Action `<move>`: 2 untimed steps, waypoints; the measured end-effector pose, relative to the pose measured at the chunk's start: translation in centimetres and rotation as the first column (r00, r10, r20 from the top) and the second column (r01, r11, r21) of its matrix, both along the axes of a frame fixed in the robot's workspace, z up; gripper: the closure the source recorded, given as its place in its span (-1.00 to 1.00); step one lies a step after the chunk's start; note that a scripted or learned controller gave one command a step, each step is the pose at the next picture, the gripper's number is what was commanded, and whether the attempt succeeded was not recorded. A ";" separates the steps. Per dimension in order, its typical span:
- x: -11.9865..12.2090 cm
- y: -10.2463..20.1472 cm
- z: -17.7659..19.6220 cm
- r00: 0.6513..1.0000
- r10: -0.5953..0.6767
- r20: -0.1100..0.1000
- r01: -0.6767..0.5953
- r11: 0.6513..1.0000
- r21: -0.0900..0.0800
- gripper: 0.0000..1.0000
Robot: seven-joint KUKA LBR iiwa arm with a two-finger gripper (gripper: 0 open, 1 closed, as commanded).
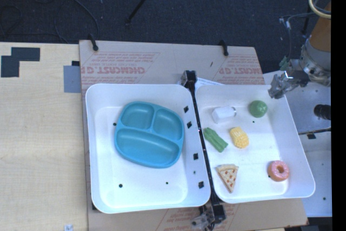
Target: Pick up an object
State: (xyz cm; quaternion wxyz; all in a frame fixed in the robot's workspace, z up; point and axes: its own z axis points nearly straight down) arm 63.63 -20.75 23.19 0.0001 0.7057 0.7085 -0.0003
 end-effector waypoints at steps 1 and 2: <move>-0.5 5.4 0.5 1.000 0.002 -0.007 -0.002 1.000 0.004 1.00; -0.6 10.8 0.9 1.000 0.002 -0.008 -0.002 1.000 0.004 1.00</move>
